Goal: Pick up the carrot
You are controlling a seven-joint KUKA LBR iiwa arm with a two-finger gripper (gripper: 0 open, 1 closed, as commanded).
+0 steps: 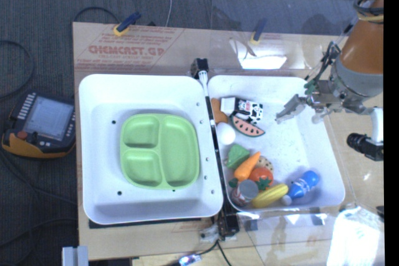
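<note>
At the far left, on the dark carpet beside the table (93, 50), lies a teach pendant (38, 125) with a grey screen and orange casing. The table carries 2 shallow white bins side by side. The left bin (100, 109) holds a light green divided plate (160, 151) with 3 compartments, lying flat near the bin's middle.

The right bin (324, 159) holds a cluster of toy foods along its left side. Near the top of that cluster are a black-and-white box (248, 110) and a watermelon slice (248, 128), with a white egg (225, 133) just left of the slice, close against the wall between the bins. Below them sits a green leafy piece (236, 154), and the carrot (247, 166) lies tilted just right of it, touching it, its thick end up and to the right. Under the carrot are a red tomato (262, 177), a grey can (247, 190) and a yellow banana (270, 195). A blue bottle (303, 185) lies near the bin's lower right corner, just beside the banana.

The tool (288, 112) hangs over the upper right part of the right bin, well apart from the carrot, its fingers (290, 106) spread open with nothing between them. The arm (361, 59) reaches in from the right, with its orange band above the wrist.
</note>
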